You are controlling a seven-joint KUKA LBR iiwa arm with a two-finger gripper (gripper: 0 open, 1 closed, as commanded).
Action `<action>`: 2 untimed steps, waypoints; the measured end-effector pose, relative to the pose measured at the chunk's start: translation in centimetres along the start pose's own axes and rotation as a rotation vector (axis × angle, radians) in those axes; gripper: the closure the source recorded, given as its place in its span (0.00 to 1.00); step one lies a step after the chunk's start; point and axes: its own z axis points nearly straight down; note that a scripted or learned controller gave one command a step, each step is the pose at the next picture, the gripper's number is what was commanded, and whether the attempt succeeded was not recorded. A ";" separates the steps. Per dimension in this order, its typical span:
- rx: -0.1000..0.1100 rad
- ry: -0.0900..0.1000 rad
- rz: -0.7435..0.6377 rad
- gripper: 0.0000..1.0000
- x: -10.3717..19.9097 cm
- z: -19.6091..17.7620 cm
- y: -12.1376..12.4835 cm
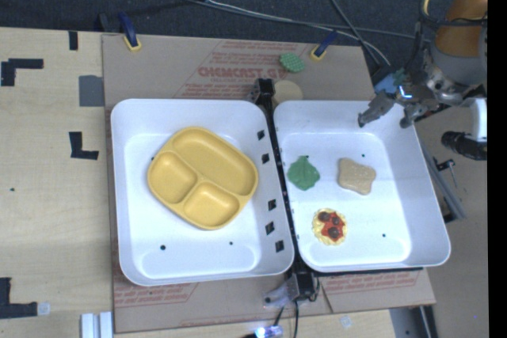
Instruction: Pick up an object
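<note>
My claw (388, 113) hangs spread and holding nothing over the right bin's (428, 218) far rim, and the tan biscuit (356, 176) (nearest target) lies below-left on the bin floor, long axis crosswise.

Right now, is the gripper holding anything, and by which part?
Nothing is held: the gripper is open above the right bin's far rim, nothing between its fingers.

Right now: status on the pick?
Gripper open, holding nothing, over right bin's far edge. Green leaf, tan bread piece, mini pizza lie apart in it. Nothing blocking.
</note>
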 end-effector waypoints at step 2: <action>-0.009 -0.002 -0.004 0.00 0.9 4.9 0.9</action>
